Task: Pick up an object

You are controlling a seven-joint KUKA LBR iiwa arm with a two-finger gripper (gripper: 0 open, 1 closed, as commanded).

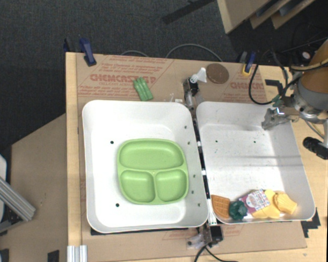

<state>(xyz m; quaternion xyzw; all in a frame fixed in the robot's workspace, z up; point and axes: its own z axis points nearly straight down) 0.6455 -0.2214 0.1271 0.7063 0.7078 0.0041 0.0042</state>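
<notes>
1. Currently, the gripper (269,119) hangs over the far right corner of the right bin (244,152); nothing sits between its tips, and how far they are parted I cannot tell.
2. Toys (258,204): a small heap against the right bin's near wall, comprising a waffle piece (220,205), a dark green lump (237,211), a pink-and-white packet (256,199) and yellow pieces (284,203), all touching.
3. Left bin (99,131): holds a green divided plate (152,171).
4. Handling advice: probably best to pick an outer item of the heap, such as the waffle piece, descend squarely, and keep off the bin wall.
</notes>
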